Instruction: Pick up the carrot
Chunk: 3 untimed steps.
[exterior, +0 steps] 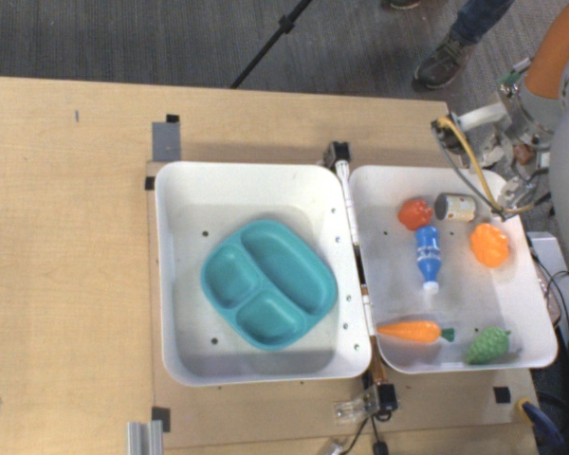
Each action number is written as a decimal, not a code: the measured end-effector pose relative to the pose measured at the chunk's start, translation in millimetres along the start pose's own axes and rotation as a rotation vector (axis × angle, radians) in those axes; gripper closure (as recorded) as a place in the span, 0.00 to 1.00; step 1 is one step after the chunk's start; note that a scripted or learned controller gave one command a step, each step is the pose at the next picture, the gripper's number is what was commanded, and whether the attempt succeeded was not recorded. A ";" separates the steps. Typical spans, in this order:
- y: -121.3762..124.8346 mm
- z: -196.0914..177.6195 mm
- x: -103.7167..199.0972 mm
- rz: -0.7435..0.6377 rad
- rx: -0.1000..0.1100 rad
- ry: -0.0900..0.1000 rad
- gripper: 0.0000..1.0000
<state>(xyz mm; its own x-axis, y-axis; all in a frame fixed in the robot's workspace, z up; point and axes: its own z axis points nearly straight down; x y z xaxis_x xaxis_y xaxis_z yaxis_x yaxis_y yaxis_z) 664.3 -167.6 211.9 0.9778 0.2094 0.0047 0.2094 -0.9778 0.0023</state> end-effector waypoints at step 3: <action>5.7 -1.3 -2.5 -0.003 0.000 0.001 0.00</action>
<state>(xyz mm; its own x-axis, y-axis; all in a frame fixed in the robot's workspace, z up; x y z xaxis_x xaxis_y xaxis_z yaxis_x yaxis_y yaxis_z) 663.0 -173.7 213.2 0.9771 0.2125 0.0057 0.2125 -0.9772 0.0021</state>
